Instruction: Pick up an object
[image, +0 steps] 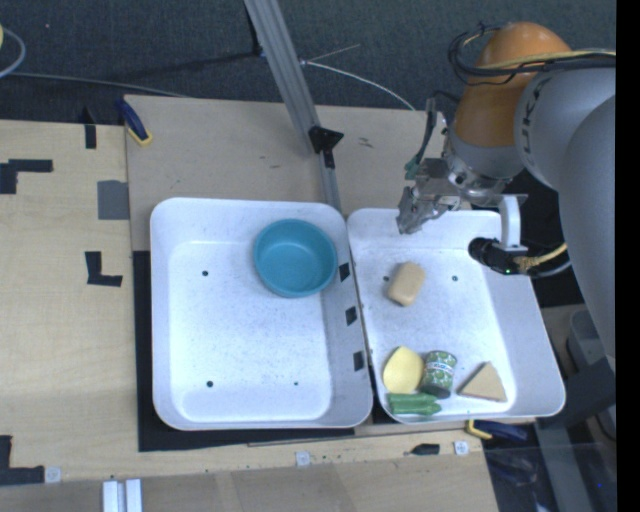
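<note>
My gripper (410, 222) hangs over the far edge of the right bin (520, 330), its fingers drawn close together with nothing between them. A tan rounded block (405, 283) lies just below it in the bin, a short gap from the fingertips. At the bin's near end sit a yellow lemon-like piece (402, 369), a green can (438, 372), a green pod (413, 404) and a tan wedge (484, 383). A blue bowl (294, 257) rests in the far part of the left bin (200, 330).
A grey metal pole (295, 90) slants down to the gap between the bins. Black clips (349, 315) mark the bins' shared rim. The arm's grey body and orange band (505, 70) fill the upper right. Cables run beside the right bin.
</note>
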